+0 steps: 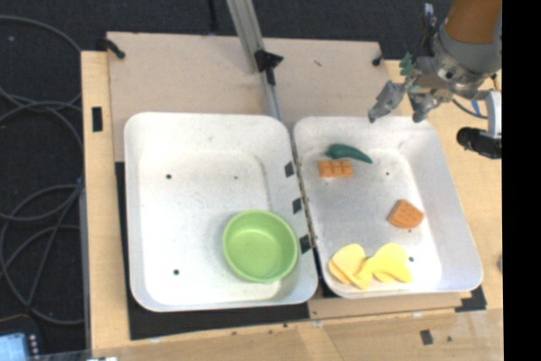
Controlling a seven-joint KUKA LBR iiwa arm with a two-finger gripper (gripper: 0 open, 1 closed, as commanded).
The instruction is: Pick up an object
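Note:
My gripper (399,107) hangs above the far edge of the right bin (439,182), its two grey fingers spread open with nothing between them. Inside that bin lie a dark green curved piece (348,152), a small orange waffle-like block (336,169) just below it, an orange wedge (406,215) toward the right, and yellow pieces (370,265) at the near edge. All of these sit well below and to the near side of the gripper. A light green bowl (260,245) rests in the near right corner of the left bin (169,182).
A slanted metal pole (241,8) rises from behind the gap between the bins. Black cables (34,139) run over the floor at the left. A tan board (203,72) lies behind the bins.

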